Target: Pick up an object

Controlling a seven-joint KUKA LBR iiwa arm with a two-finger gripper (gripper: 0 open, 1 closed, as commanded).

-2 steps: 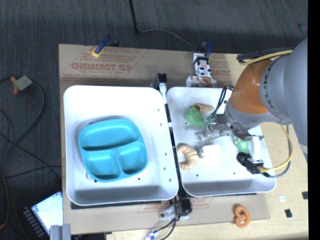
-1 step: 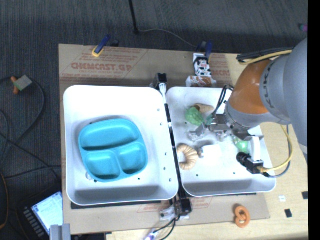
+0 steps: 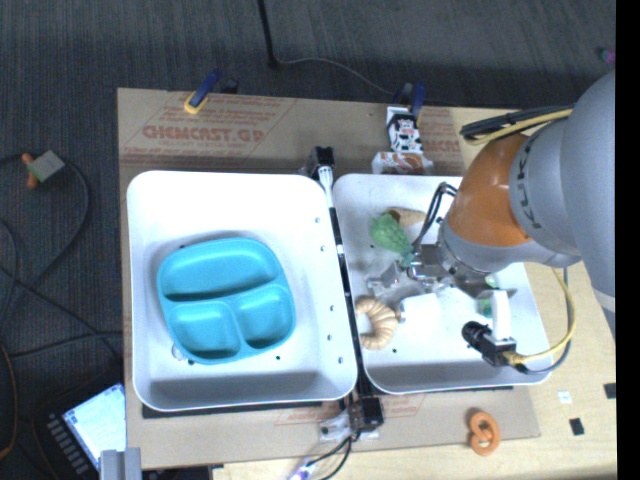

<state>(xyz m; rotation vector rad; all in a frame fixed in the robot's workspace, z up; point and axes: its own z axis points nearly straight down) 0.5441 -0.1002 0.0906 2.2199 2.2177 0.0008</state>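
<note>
Over the shallow white plastic bin (image 3: pixel 520 363) on the view's right, the grey-and-orange arm's two-finger gripper (image 3: pixel 405 273) hangs low near the bin's middle. The wrist above covers it, so I cannot tell whether the jaws are spread or pressed together, and nothing can be seen held between them.

Three loose things lie near it in that bin. A crumpled green soft object (image 3: pixel 389 233) sits just beyond the gripper, toward the bin's far wall, close to it or touching; which one cannot be made out. A small pale tan rounded piece (image 3: pixel 409 214) lies just behind the green one, partly hidden by the arm's cabling. A tan, ridged, curled piece shaped like a croissant (image 3: pixel 378 321) rests on the bin floor nearer the camera than the gripper, by the wall shared with the other bin and apart from the gripper.

The other shallow white bin (image 3: pixel 150 368), on the view's left, holds a light blue three-compartment plastic tray (image 3: pixel 225 298), lying flat and turned at a slight angle.
</note>
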